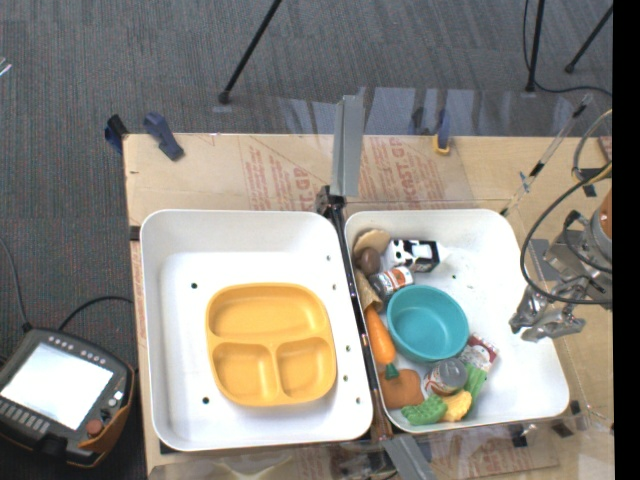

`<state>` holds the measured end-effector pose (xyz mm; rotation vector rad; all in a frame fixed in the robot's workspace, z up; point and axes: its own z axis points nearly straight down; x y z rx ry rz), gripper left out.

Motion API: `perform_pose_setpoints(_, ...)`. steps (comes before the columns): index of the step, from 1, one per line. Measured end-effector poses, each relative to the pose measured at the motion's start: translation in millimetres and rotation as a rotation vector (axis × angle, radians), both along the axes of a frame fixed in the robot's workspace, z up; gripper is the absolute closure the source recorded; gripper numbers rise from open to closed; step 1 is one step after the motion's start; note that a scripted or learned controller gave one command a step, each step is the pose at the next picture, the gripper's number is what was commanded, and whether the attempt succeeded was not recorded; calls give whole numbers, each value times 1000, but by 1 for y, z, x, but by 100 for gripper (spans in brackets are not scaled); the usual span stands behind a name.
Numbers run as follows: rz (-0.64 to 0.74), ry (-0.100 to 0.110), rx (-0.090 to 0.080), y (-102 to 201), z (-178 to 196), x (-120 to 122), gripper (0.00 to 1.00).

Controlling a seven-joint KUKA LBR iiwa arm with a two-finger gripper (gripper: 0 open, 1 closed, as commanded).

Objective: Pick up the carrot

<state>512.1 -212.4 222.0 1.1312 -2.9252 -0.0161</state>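
Far left, off the counter (pixel 230 173): handheld control pendant (pixel 62 393) on the carpet, screen lit, cable trailing up.

Left bin (pixel 160 268): holds a yellow divided plate (pixel 272 343), three compartments, lying flat near centre. Well apart from the carrot, with both bin walls between.

Right bin (pixel 500 233): cluttered along its left and lower sides. Carrot (pixel 379 336) lying flat against the left wall, orange body running up-left to down-right, green top at the lower end. Hemmed in on most sides:
- above: small can with a red lid (pixel 391 281) and a brown rounded item (pixel 369 259), near the carrot's upper tip
- further up: black-and-white cow-patterned item (pixel 420 255)
- right: teal bowl (pixel 427 322), upright, rim just beside the carrot, possibly touching
- below: brown flat piece (pixel 403 389) against the green top, then a green toy (pixel 424 413) and a yellow corn-like piece (pixel 457 405)
- lower right of bowl: small packet with red print (pixel 483 351) and a round silvery lid or can (pixel 450 374)

Open access to the carrot only from straight above; bin wall on one flank, bowl on the other.

Tool (pixel 543 320) at the bin's right side, over bare white floor, well apart from the carrot, with the bowl in between. Nothing seen in it. Spread or pressed together: cannot tell, too dark and small.
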Motion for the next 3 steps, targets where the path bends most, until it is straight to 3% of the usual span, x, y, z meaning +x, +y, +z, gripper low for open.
perform_pose_setpoints(1, 142, -18, -8, 1, 105, -11, 100)
perform_pose_setpoints(2, 291, -3, 3, 3, -1, -31, 100)
perform_pose_setpoints(3, 431, -16, -5, 1, 86, -30, 100)
